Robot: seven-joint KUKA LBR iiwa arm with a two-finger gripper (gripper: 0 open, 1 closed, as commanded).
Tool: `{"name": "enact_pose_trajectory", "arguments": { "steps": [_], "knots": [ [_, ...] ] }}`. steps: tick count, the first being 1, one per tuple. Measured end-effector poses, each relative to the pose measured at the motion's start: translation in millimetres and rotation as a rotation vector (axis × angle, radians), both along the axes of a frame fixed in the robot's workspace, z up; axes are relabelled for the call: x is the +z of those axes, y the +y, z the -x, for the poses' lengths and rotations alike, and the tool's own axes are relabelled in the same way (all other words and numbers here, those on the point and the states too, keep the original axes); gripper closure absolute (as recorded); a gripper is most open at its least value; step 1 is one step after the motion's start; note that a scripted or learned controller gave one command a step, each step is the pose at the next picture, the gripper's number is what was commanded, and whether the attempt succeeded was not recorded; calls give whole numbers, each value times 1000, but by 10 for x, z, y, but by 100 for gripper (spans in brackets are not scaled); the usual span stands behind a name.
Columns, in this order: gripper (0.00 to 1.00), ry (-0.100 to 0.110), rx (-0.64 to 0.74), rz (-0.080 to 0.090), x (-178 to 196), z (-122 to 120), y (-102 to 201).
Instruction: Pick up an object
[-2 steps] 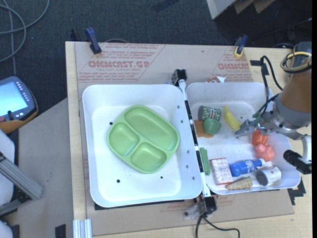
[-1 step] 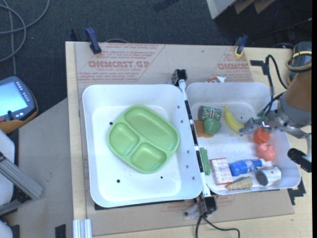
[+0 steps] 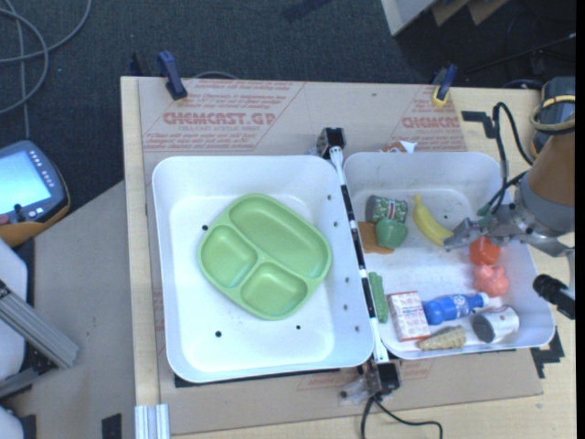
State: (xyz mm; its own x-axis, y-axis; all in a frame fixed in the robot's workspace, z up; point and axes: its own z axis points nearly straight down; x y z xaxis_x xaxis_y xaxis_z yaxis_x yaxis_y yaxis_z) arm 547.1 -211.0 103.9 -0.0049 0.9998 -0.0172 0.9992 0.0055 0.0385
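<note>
My gripper reaches in from the right and hovers over the right bin, near its right wall. Directly below and beside it lies an orange-red toy, with a paler pink-orange piece just in front of it. To the gripper's left lies a yellow banana. A green pepper rests against a small green and red can, and an orange slab lies by them. Whether the gripper touches the orange-red toy is hidden by its body.
Along the right bin's front lie a blue bottle, a red and white box, a tan cracker and a grey-ended cylinder. The left bin holds a green divided plate. A green marker lies by the divider.
</note>
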Motion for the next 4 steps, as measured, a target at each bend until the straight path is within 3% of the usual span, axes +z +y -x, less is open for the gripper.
{"name": "enact_pose_trajectory", "arguments": {
  "steps": [4],
  "knots": [
    [0,0,0,0,-2,8,-8]
  ]
}}
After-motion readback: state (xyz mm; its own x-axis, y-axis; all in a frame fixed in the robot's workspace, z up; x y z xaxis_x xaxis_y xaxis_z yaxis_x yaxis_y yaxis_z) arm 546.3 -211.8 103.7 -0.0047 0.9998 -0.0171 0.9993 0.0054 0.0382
